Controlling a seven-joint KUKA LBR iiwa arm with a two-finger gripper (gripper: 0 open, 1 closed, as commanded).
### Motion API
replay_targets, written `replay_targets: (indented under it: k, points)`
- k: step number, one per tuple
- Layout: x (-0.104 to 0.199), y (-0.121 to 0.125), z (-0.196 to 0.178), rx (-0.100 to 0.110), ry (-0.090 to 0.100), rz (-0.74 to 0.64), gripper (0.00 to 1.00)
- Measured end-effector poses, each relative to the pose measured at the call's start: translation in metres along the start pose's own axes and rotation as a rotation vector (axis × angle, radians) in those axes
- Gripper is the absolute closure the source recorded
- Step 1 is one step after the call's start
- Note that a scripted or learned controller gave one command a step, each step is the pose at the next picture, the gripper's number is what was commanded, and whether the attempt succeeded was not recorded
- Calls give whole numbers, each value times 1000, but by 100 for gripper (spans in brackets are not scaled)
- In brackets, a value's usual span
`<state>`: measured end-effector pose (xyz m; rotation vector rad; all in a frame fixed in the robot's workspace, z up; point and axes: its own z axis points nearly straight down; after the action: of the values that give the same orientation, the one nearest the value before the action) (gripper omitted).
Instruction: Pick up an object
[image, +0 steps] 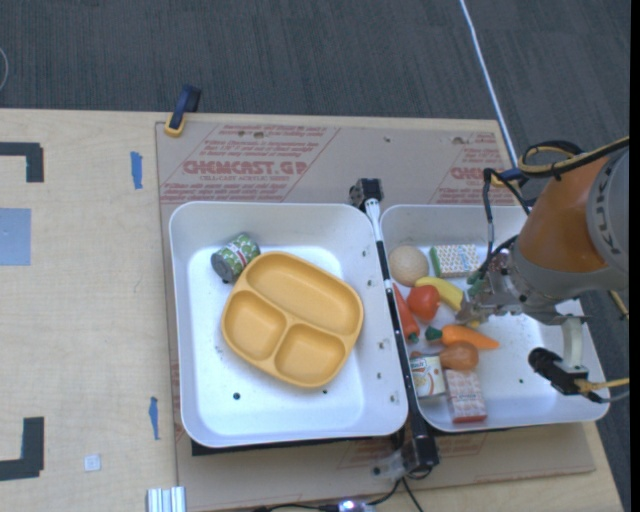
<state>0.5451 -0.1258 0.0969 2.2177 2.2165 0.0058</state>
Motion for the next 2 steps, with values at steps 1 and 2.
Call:
replay_targets:
  k: [1,2]
  points:
    - [0,0,0,0,0,0,0]
    - [28,-38,11,4,2,-1,0]
